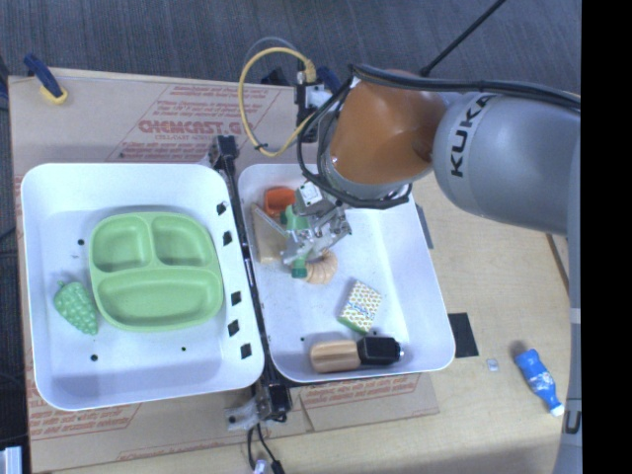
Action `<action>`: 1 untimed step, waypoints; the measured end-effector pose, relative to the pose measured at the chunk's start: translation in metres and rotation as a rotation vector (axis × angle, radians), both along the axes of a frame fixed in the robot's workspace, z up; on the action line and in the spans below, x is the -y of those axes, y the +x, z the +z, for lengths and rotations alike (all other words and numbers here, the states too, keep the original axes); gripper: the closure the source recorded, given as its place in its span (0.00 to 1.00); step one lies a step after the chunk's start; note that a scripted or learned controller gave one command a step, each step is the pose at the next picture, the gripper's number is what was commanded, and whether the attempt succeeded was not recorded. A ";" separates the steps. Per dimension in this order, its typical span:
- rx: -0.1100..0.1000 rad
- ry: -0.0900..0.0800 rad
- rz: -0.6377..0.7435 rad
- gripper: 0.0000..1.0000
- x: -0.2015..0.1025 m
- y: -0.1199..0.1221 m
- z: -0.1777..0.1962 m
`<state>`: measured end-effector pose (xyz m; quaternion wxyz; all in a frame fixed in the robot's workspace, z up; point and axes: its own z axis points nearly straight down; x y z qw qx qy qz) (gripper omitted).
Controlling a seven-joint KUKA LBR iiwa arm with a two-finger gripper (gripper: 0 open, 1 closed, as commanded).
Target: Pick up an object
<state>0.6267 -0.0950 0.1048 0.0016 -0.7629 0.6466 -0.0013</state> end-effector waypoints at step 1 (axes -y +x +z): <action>-0.001 0.000 0.000 0.00 0.000 0.000 0.000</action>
